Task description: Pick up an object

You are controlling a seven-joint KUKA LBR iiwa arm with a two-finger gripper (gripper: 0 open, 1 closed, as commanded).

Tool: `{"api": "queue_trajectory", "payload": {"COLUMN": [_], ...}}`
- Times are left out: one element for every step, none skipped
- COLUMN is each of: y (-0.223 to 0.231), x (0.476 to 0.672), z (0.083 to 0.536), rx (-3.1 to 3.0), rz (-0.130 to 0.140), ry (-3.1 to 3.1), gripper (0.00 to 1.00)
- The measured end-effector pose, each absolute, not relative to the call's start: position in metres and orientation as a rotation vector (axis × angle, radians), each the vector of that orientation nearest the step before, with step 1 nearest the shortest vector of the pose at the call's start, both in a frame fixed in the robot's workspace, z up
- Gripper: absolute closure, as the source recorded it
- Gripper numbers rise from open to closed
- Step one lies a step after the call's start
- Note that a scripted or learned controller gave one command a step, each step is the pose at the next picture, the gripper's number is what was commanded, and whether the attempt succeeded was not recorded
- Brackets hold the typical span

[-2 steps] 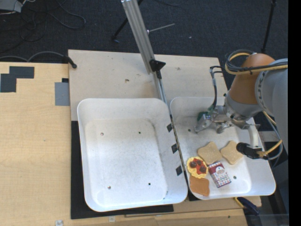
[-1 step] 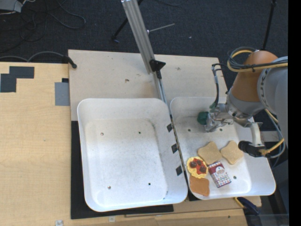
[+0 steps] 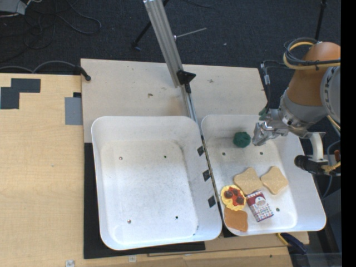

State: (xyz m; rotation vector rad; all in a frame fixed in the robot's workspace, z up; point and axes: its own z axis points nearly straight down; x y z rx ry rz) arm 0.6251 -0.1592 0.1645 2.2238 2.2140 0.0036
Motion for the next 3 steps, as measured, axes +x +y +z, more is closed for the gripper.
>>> {"api": "queue_trajectory", "payload": {"y": [-0.169, -0.170, -0.126], "x": [0.624, 0.625, 0.635], "z": [0.222, 0.257, 0.248], "rx": [2.223, 2.219, 2.221], "rz": [0.003, 0.002, -0.001], "ry": [2.214, 2.221, 2.227], "gripper": [1.00, 1.00, 1.00]}}
